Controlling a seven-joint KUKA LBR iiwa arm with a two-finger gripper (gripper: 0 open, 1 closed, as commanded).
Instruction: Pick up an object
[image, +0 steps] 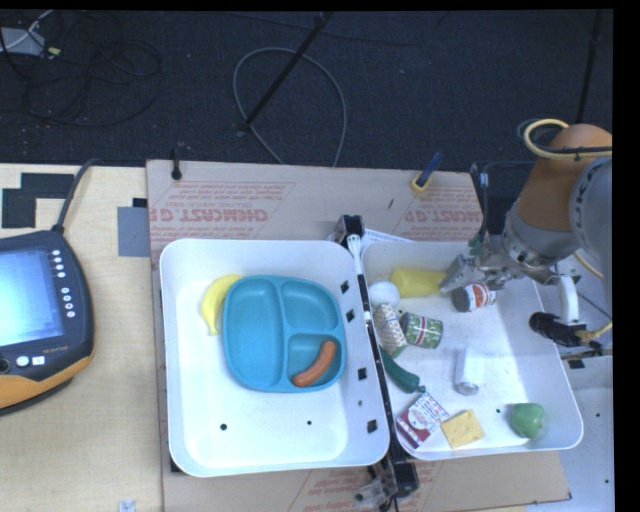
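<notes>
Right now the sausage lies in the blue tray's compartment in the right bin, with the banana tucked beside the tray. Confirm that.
Wrong bin. The camera view shows the blue tray in the left bin, the sausage in its lower right compartment and the banana beside the tray.

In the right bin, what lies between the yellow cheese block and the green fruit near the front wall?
Nothing: in the camera view, the stretch of white bin floor between the cheese block and the green fruit is bare.

Grey arm (598, 205), orange band (548, 190), yellow cable loop (540, 130), dark metal wrist
</notes>
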